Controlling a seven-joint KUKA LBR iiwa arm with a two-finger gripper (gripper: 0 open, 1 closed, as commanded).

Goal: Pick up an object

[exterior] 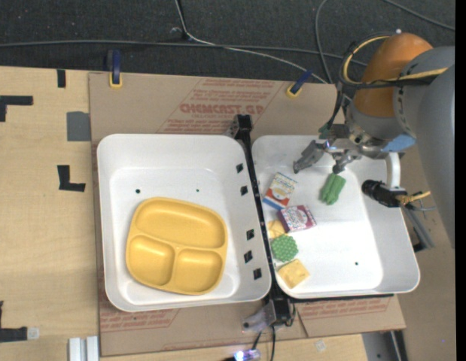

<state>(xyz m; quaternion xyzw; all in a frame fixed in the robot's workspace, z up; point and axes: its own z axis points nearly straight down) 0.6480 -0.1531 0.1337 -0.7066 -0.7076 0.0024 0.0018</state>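
Several small items are seen in the right bin (383, 273) — the green object (332, 189) nearest — while the gripper (328, 156), fingers spread and holding nothing, hangs just above it; the approach seems in hand — descent and closing are called for.

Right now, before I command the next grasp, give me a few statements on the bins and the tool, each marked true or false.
1. The yellow divided plate lies in the left bin. True.
2. The green object lies in the left bin. False: it lies in the right bin.
3. The tool hangs over the right bin's far end. True.
4. The tool grips the yellow plate. False: they are in different bins.
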